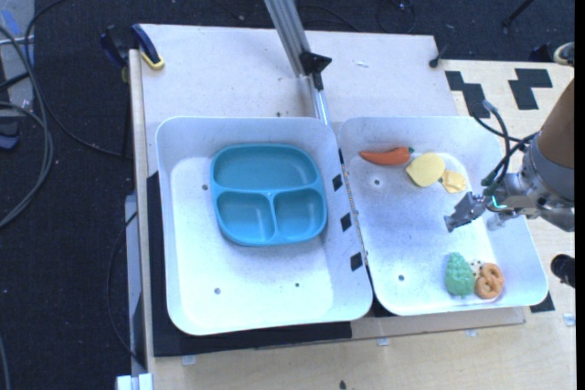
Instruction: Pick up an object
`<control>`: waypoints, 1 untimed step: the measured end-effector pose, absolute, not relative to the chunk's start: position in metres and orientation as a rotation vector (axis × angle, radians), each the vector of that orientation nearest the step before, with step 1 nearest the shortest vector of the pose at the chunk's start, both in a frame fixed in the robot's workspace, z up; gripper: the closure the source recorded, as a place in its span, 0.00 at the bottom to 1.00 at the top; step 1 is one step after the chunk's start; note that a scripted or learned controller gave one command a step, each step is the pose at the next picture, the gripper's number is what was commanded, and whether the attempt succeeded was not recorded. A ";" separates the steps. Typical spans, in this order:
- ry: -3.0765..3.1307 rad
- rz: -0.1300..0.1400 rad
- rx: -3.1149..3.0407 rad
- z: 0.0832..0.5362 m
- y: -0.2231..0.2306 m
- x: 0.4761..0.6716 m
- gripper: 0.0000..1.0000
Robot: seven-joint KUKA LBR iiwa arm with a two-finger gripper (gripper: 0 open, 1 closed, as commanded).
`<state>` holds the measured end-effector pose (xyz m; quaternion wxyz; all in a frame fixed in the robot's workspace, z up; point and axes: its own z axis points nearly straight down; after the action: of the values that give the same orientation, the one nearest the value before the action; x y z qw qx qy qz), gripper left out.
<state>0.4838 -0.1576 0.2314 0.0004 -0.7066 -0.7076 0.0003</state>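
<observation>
In the right bin (402, 288) lie an orange carrot (387, 156), a pale yellow round piece (425, 170) with a small yellow-orange piece (453, 182) beside it, a green toy (458, 274) and a brown pretzel (489, 280). My gripper (464, 215) hangs over the bin's right half, between the yellow pieces above it and the green toy below it. Its dark fingers point left and nothing shows between them.
The left bin (183, 288) holds a blue divided plate (270, 194). A grey metal pole (279, 0) slants down from the top to the bench behind the bins. Black and white markers (512, 87) lie at the bench's right.
</observation>
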 end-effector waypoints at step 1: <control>-2.223 0.001 -2.219 0.231 -0.158 0.484 0.00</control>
<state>0.4839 -0.1576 0.2315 0.0003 -0.7066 -0.7076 0.0003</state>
